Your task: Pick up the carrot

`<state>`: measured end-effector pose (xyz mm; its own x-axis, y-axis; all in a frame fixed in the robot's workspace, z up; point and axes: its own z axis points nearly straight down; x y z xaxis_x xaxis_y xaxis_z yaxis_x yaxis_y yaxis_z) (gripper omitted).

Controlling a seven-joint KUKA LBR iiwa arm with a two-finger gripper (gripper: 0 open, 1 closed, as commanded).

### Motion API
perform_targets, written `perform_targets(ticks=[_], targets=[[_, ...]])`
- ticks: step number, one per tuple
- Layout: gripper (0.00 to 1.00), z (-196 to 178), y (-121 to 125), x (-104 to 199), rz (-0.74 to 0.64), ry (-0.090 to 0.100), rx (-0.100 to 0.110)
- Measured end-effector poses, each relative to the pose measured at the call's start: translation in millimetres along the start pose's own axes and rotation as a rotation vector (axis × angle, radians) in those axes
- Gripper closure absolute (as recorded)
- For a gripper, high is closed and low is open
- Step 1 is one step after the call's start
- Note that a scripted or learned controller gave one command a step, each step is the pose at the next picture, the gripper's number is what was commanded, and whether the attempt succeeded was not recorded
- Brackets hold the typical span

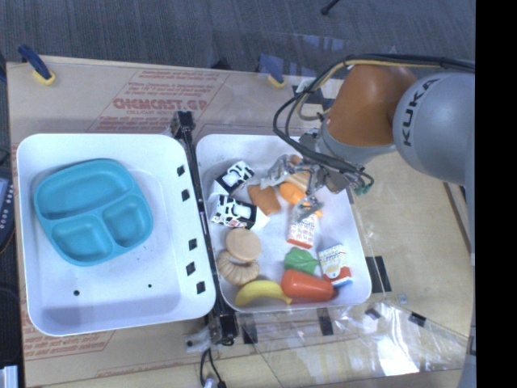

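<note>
Orange-red plastic carrot with green leafy top, lying near the front edge of the right white bin, well apart from the claw at the bin's far side. Long axis roughly left-right, tilted slightly; which end points where hard to tell. Touching a yellow banana. Claw's state: cannot tell.

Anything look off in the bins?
Nothing stands out. The right bin holds a loose jumble of toy food, including the carrot near its front edge; the blue divided plate lies flat in the left bin.
</note>
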<state>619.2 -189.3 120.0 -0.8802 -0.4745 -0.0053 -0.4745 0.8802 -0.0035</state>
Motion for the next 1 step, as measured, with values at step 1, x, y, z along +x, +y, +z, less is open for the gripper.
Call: perform_targets(ticks=[1], targets=[[1.0,-11.7,-0.2,-2.3,-0.004,-0.004,0.004]])
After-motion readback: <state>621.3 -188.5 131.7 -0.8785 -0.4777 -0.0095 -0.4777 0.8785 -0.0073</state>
